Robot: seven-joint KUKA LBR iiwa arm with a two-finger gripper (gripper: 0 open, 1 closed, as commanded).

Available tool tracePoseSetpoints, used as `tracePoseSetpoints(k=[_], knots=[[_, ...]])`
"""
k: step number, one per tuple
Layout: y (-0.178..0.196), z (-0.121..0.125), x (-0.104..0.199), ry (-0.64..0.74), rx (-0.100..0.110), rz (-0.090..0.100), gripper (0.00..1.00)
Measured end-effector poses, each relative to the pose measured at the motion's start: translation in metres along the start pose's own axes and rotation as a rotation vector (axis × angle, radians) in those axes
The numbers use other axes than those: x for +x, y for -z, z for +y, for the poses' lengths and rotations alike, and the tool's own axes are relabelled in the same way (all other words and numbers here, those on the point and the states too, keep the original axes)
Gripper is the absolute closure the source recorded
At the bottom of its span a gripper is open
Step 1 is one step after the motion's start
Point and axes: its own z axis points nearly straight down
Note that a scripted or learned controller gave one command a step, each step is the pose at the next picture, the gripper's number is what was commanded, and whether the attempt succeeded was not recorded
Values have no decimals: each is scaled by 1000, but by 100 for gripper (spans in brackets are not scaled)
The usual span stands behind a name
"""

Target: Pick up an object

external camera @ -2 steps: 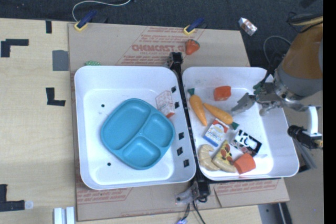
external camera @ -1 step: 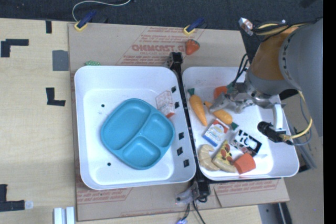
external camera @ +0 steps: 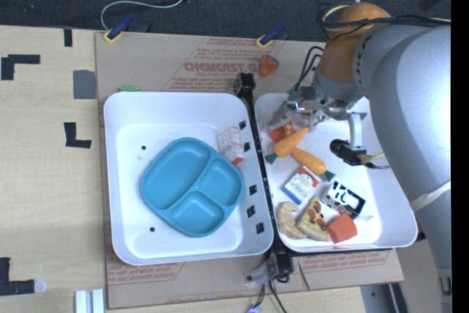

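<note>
Grey arm bent over right bin [external camera: 396, 227], end effector [external camera: 295, 113] above carrot [external camera: 292, 142]

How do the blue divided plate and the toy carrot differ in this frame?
The blue divided plate lies in the left bin; the toy carrot lies in the right bin. The plate is broad and compartmented, the carrot slim and orange. The carrot sits among clutter; the plate has more room. Both lie flat.
</note>
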Motion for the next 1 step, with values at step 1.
tracePoseSetpoints(k=[1], knots=[[11, 0, -1, 1, 0, -3, 100]])
